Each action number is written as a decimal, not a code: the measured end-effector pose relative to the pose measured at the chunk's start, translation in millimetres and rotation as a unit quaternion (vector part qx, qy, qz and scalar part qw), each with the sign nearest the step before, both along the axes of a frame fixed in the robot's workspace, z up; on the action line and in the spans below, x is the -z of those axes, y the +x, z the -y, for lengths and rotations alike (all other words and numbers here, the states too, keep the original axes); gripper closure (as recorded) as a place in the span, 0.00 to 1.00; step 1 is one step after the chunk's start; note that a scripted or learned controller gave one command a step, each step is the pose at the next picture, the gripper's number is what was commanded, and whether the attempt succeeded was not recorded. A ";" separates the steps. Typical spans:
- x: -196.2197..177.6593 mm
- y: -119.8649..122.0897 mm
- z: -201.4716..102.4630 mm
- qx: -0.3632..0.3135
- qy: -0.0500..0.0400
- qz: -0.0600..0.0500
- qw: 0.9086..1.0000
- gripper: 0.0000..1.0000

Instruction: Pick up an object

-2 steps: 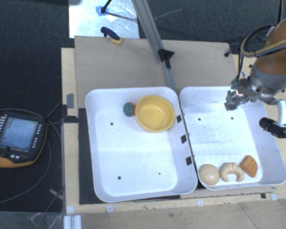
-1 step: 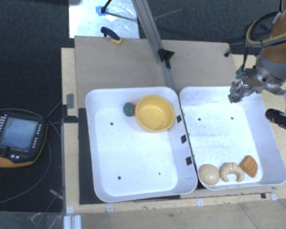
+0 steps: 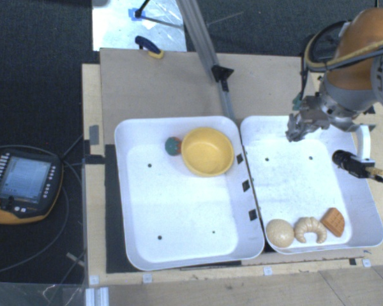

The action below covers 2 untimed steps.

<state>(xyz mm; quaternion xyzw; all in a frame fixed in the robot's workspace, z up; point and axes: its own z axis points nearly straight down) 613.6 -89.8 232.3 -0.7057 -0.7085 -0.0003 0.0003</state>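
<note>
A big brown bench (image 3: pixel 159 85) held two flat white bins side by side. The left bin (image 3: pixel 179 234) and the right bin (image 3: pixel 287 171) touched along their inner edges. The grey arm (image 3: pixel 364 50) with its orange band came in from the right and hung over the top part of the right bin. A long grey pole (image 3: pixel 201 37) slanted across the bench from the top.

A yellow bowl (image 3: pixel 207 152) sat upright in the top right corner of the left bin. A hand-held control box (image 3: pixel 22 183) with a screen lay on the dark floor, well apart from the bench on the left.

The gripper (image 3: pixel 298 129) was above the top left part of the right bin, with nothing seen in it. It was too dark and small to tell how its grip stood.

Three foods lay in a row along the bottom edge of the right bin, far from the gripper: a round bun (image 3: pixel 280 233), a curved croissant (image 3: pixel 311 229) and an orange waffle piece (image 3: pixel 334 221). A small green ball (image 3: pixel 173 146) sat just beside the bowl's left rim.
</note>
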 end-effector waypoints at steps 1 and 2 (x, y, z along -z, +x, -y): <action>7.0 -7.2 -60.4 -0.001 0.000 0.000 1.000 1.00; 11.9 -22.8 -114.6 0.000 0.000 0.000 1.000 1.00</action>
